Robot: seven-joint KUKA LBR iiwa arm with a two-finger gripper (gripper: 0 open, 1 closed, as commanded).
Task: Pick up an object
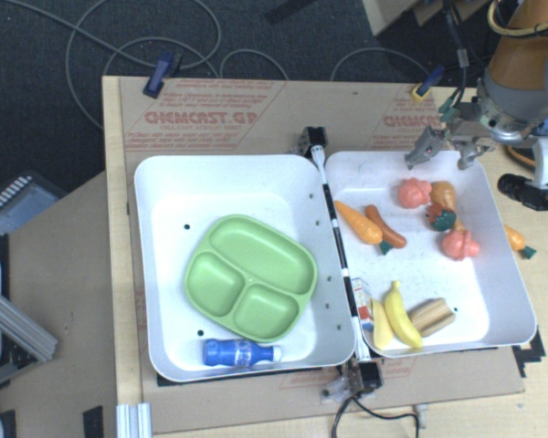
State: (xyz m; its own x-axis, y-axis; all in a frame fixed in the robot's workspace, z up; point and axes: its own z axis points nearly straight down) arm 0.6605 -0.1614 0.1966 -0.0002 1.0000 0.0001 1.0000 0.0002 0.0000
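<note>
Fingers of the gripper (447, 149) hang spread apart with nothing between them, poised over the far rim of the right bin (502, 322), the grey wrist and its orange band rising behind toward the upper right. Just below the tool, nearest of all the items, lie a pink toy (414, 192) and an orange-brown piece (444, 194) touching side by side on the bin floor. A little farther from the gripper, toward the viewer, sit a small red and green piece (439, 217) and another pink toy (459, 243) close together. Down and to the left of the tool, two carrots (370, 225) rest at a slant, pressed against each other near the divider between the bins. Well below the gripper, at the near end of the same bin, a banana (398, 316) lies beside a tan cylinder (431, 315), the two touching. Off to the tool's lower right, a small orange item (517, 242) lies at the bin's outer rim; whether it sits inside or on the edge I cannot tell. Far to the left of the gripper, the left bin (155, 208) holds a green divided plate (249, 277) and, nearer the viewer, a blue bottle (240, 353) lying on its side.
</note>
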